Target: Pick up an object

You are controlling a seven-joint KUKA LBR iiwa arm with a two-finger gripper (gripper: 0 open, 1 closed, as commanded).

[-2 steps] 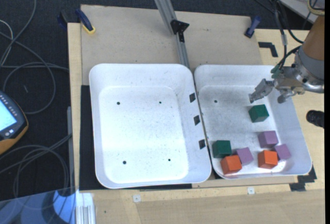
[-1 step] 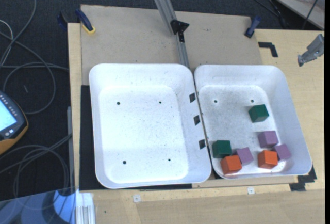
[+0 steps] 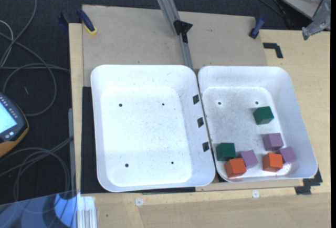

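Note:
Several small blocks lie in the right white bin. One dark green block sits alone toward the bin's middle right. Near the front wall another green block touches an orange block and a purple block. To their right a second orange block lies between a purple block behind it and a smaller purple block at its right.
The left white bin adjoins the right one along a shared rim with black clips. A slanted metal rail crosses the back board. Blue clamps hold the board's corners. Cables lie on the floor at left.

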